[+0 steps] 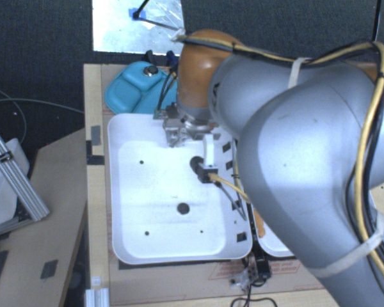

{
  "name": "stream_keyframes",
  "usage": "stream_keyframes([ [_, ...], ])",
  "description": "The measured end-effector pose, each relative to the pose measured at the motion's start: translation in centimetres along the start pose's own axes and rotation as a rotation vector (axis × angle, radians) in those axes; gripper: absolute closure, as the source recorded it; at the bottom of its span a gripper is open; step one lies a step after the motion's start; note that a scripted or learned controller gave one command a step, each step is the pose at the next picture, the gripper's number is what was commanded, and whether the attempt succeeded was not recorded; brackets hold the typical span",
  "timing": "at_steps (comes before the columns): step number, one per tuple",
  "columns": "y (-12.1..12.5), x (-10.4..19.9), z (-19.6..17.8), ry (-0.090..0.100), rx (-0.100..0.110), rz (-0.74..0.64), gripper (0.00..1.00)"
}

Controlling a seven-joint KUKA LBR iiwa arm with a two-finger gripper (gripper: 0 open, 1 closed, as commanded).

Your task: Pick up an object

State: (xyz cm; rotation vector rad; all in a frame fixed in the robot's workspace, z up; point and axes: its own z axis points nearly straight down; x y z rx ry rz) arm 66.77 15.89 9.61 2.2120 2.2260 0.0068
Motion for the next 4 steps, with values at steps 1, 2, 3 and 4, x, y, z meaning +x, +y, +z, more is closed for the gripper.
stream_keyframes([
  [1,0.1,-5.1,1.1,-0.001,0.004,0.009,1.0],
  [2,-4.6,-4.6,1.2,0.0,0.008,0.007,1.0],
  [3,0.3,-1.4,1.0,0.002,-0.002,0.001,1.0],
  [4,-5.6,-0.7,1.2,0.0,0.009,0.005,1.0],
])
